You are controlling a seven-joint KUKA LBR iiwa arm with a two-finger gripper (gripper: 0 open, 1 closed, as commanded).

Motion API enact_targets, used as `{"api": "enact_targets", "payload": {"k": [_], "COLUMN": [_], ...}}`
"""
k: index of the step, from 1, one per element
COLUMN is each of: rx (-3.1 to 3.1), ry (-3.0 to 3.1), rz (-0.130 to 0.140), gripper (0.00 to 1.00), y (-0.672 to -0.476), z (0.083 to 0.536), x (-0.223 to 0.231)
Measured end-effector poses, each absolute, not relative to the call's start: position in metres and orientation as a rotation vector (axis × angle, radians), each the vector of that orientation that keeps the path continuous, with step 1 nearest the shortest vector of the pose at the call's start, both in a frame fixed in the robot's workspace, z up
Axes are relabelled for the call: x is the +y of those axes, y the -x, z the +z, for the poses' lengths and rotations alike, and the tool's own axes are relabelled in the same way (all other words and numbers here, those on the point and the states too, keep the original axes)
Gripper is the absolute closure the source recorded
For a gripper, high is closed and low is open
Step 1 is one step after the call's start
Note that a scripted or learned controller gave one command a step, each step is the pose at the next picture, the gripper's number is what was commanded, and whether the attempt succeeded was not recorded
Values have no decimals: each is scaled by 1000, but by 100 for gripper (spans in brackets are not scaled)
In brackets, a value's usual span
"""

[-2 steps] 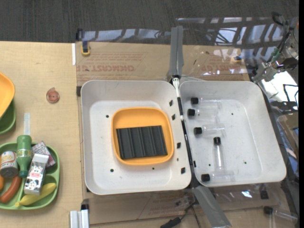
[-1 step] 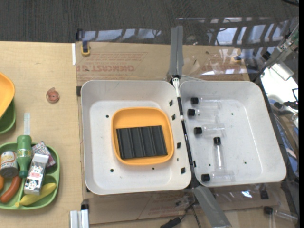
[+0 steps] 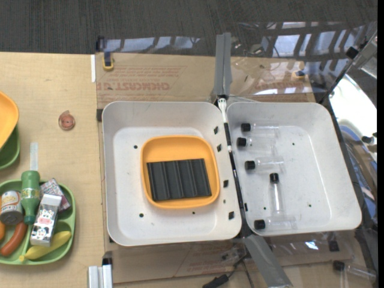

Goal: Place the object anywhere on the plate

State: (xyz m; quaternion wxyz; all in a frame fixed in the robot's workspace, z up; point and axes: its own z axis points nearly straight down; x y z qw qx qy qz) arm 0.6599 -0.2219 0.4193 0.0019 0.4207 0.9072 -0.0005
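Clear vials [image 3: 275,194] could slip from my tool, whose state I cannot tell; the black block [image 3: 180,180] already crowds the plate [image 3: 180,144].

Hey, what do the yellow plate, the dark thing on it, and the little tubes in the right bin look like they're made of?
Yellow plate: likely matte plastic, with an even colour and a soft rounded rim. Dark ribbed block on it: possibly rubber or foam, dull, no shine. Tubes: clear plastic or glass with black caps; the bin shows through them.
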Motion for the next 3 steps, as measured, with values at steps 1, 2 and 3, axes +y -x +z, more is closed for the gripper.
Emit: {"api": "enact_targets", "payload": {"k": [1,2,3], "rx": [3025,3129,3132], "ry": [-831,-247,214], "rz": [0,1,2], "gripper": [100,100,100], "y": [-654,-645,-654], "z": [442,441,441], "x": [-198,-222,-176]}}
